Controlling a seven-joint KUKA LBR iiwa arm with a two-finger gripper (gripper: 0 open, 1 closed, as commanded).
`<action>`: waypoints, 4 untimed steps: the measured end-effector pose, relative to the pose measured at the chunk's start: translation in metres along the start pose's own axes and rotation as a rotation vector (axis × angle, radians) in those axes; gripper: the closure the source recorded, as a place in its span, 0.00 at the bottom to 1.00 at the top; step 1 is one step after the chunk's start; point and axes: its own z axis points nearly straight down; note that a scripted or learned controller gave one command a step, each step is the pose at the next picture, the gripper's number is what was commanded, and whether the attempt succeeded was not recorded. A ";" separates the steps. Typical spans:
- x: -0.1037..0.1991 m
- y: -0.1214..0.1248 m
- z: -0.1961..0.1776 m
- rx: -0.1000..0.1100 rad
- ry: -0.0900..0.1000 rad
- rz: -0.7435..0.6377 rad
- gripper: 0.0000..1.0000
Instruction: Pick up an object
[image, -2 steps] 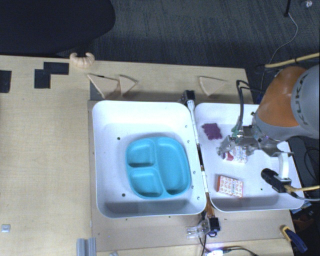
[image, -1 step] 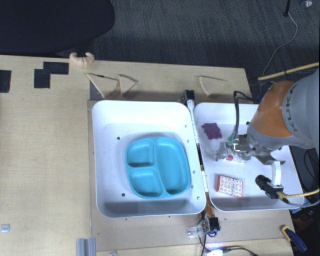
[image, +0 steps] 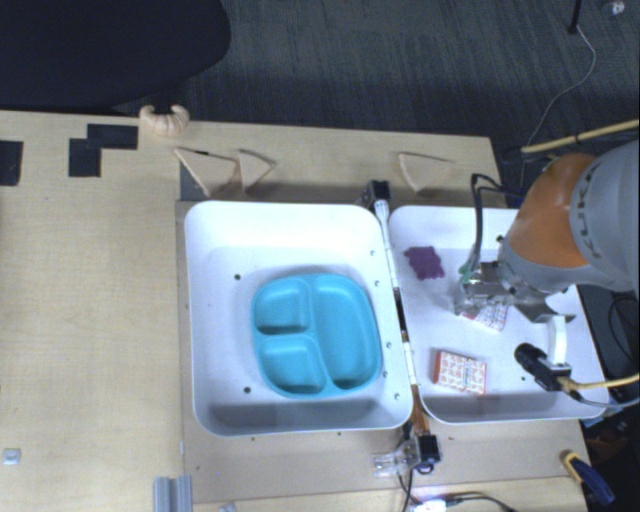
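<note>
Arm's orange-banded grey wrist overhangs right white bin (image: 520, 412) | gripper (image: 480, 297) low over small pale patterned packet (image: 492, 317), claw state: cannot tell | purple lump (image: 425, 262), red-patterned flat box (image: 459, 371) nearby | risk: flat packet slips, fingers scrape floor

Grey arm (image: 612, 215) with orange band (image: 548, 215), silvery metal gripper (image: 478, 297).
</note>
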 end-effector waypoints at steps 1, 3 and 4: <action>-0.043 0.098 0.014 0.005 0.002 -0.003 1.00; -0.101 0.016 -0.082 0.021 0.005 0.001 1.00; -0.101 0.080 -0.139 0.019 0.005 -0.002 1.00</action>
